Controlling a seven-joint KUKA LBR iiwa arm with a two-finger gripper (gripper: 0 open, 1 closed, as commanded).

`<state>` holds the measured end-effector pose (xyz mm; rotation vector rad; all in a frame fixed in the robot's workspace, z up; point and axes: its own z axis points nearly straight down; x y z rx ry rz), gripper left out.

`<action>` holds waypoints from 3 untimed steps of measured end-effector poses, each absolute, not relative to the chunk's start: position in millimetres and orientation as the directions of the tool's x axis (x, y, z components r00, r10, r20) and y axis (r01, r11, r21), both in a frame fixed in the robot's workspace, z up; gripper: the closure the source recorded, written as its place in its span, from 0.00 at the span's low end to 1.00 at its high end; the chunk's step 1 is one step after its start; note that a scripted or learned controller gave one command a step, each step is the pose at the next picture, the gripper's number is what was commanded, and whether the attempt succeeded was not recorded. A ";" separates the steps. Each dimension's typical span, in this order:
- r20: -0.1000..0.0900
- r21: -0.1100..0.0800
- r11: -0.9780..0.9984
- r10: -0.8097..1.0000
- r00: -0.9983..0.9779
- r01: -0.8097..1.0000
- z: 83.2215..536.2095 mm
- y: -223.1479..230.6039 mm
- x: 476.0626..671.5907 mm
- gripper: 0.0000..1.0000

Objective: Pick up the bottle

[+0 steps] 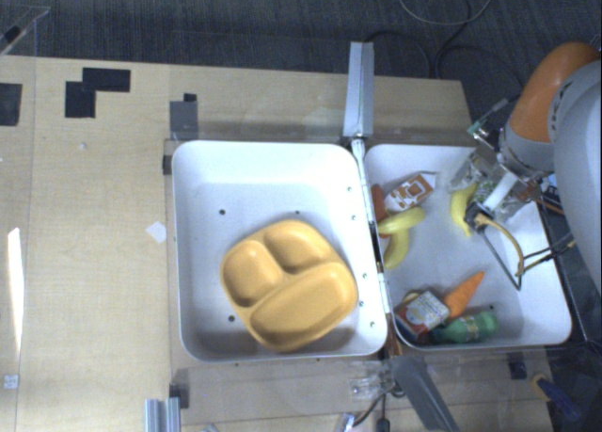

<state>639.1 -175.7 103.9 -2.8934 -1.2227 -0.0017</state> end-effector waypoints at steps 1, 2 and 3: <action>0.002 0.004 -0.762 0.647 0.762 0.647 329.3 -200.0 663.1 0.00; 0.001 0.001 -0.600 0.800 0.600 0.800 171.2 -202.3 628.5 0.00; 0.006 0.005 -0.775 0.632 0.775 0.631 87.4 -192.2 583.2 0.00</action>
